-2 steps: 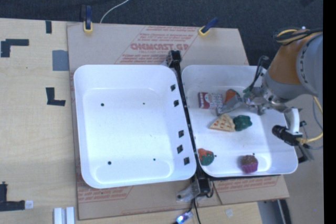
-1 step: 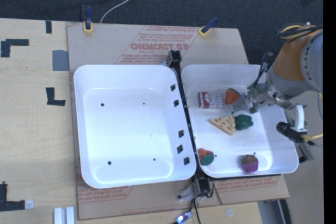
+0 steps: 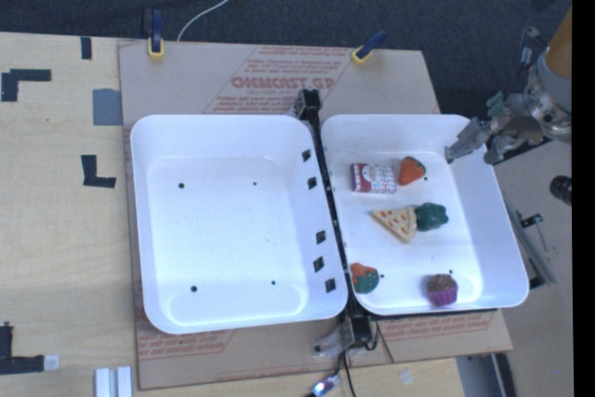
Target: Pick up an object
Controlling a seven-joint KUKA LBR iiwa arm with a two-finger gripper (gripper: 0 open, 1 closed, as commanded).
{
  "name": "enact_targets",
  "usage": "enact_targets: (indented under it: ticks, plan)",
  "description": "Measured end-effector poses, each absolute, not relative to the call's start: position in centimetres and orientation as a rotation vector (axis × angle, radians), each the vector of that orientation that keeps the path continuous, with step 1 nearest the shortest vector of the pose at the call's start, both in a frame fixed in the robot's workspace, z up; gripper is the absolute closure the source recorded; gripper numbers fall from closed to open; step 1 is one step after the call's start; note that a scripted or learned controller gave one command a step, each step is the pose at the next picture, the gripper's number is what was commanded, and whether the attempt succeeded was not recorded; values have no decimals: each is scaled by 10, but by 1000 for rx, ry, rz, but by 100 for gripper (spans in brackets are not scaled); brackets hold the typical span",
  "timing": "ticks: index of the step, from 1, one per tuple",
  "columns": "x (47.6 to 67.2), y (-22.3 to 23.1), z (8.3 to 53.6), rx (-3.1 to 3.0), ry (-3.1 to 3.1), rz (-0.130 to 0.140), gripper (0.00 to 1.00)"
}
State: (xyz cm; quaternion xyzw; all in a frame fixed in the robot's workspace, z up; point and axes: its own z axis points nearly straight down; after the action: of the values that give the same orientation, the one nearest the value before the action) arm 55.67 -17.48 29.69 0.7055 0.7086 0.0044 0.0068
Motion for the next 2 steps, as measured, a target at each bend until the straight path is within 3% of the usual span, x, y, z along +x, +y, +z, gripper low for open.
enact_targets:
  ticks: [1,2]
  plan:
    - [547,-85,281,2213,2234,0,100]
    - [498,-9,224,2221,2238,-10,100]
